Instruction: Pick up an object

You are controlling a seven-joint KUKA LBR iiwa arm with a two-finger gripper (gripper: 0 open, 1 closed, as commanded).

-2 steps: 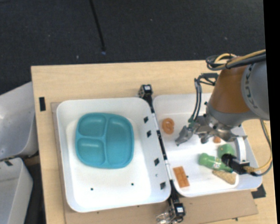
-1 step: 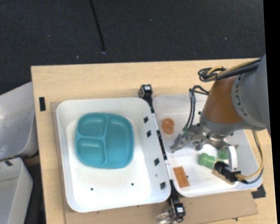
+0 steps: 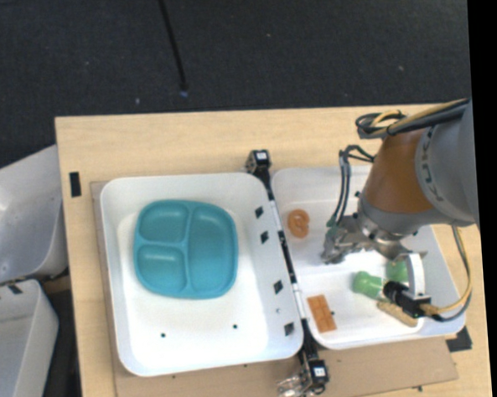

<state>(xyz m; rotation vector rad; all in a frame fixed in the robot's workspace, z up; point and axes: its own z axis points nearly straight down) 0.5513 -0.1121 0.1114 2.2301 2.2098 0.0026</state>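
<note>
Your arm (image 3: 436,169) enters from the right edge of the camera view and bends downward over the right-hand side of the bench. The grey link sits highest and farthest right; the orange band (image 3: 398,180) follows directly below it, facing left. Beneath the band, the wrist narrows into a grey metal assembly that carries your gripper (image 3: 340,247), pointed down and slightly left. Black cables (image 3: 348,183) loop from the upper wrist down along its left side, and another cable curves around the right. Treat the finger state as unconfirmed: the wrist body and the steep viewing angle obscure the tips.
</note>
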